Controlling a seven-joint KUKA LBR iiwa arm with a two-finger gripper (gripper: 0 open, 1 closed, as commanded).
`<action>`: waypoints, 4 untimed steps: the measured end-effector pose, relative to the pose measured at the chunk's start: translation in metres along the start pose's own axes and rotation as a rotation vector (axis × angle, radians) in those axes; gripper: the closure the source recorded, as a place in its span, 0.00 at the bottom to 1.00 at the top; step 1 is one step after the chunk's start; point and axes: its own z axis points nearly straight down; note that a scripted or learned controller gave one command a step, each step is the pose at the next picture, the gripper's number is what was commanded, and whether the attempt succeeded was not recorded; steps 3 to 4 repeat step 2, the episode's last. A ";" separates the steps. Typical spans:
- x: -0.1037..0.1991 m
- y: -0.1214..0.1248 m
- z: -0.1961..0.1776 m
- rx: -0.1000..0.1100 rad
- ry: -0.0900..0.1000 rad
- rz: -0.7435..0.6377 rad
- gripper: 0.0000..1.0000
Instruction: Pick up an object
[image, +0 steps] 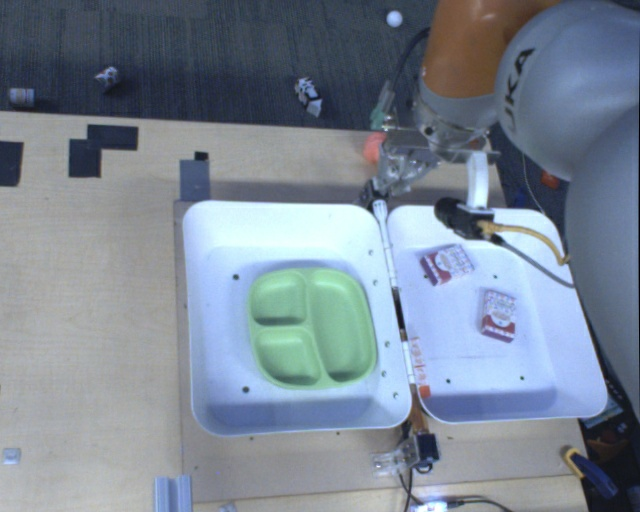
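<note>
A light green divided plate (310, 325) lies flat in the left bin (215, 250). Two small red and white packets rest in the right bin (560, 380): one (447, 264) near the back, the other (498, 314) toward the middle. My gripper (400, 178) hangs from the orange-banded wrist over the back end of the ridge between the two bins. It is above and behind the nearer packet, apart from it. Nothing shows between its fingers.
A small orange-red thing (372, 148) sits just behind the gripper on the bench. A black fitting with a yellow cable (470, 218) hangs over the right bin's back edge. The grey arm covers the upper right. Small bits lie on the dark floor behind.
</note>
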 end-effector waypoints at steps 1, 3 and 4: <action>0.049 -0.002 0.096 0.007 -0.002 0.001 1.00; 0.119 -0.007 0.041 0.000 0.000 0.000 1.00; 0.119 -0.007 0.041 0.000 0.000 0.000 1.00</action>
